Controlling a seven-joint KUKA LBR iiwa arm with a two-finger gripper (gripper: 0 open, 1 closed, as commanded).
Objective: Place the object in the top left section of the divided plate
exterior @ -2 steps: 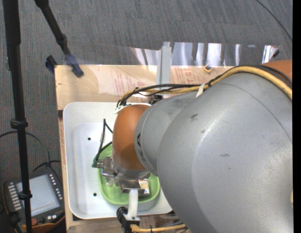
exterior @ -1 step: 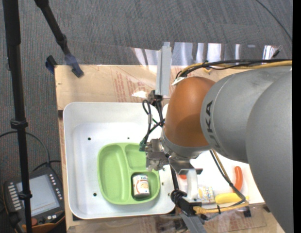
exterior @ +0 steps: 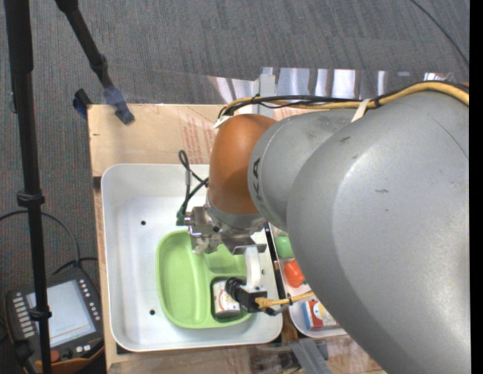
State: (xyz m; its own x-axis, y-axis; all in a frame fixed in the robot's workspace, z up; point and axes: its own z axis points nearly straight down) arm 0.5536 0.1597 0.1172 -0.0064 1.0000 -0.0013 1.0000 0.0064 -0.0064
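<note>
- The light green plastic divided plate lies just left of and below the end effector, inside the shallow white bin on the surface.
- A small brown-and-white object sits in the plate's lower right section, just below the end effector, beside a black and yellow part of the tooling.
- By my reading, the placing is not done: the top left section looks bare, and the object is not there.
- The end effector hangs over the plate's upper edge, under the orange band; whether it is released or clenched, I cannot tell.
</note>
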